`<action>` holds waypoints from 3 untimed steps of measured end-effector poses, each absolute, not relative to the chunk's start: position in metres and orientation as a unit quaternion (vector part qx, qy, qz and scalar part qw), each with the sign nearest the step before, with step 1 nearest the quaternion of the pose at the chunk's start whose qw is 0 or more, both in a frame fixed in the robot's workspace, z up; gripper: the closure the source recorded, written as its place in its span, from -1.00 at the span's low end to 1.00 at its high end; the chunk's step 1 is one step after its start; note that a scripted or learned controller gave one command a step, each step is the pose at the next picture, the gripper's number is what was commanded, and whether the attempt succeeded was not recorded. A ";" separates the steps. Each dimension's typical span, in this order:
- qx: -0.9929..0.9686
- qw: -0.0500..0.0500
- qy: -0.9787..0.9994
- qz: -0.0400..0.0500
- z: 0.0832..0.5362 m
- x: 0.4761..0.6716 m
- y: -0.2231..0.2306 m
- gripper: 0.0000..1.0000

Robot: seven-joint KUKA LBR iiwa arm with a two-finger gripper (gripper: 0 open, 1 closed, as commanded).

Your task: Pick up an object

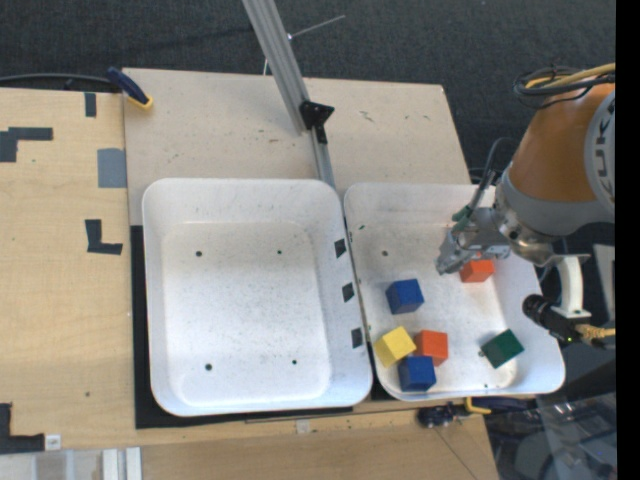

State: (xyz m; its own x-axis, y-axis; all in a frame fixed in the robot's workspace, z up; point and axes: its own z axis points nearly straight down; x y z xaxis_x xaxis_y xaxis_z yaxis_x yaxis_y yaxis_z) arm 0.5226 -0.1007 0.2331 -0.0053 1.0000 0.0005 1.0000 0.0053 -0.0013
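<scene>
The right bin (410,218) holds several small blocks. An orange-red block (479,270) lies at the bin's right side, partly covered by my gripper (462,255), which hangs directly over its left edge. Whether the block is in the gripper's grasp is not visible. A blue cube (405,295) sits near the bin's middle. Toward the front, a yellow cube (396,345), an orange cube (433,345) and a second blue cube (417,372) cluster together. A green cube (502,348) rests at the front right.
The left bin (240,298) stands beside the right one, sharing a raised rim. A slanted metal pole (285,63) crosses the bench from the back to the bins' junction. The arm's orange band (560,158) overhangs the right bin's far right corner.
</scene>
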 end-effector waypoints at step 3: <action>-0.704 0.001 -0.710 0.000 0.231 0.552 0.064 1.00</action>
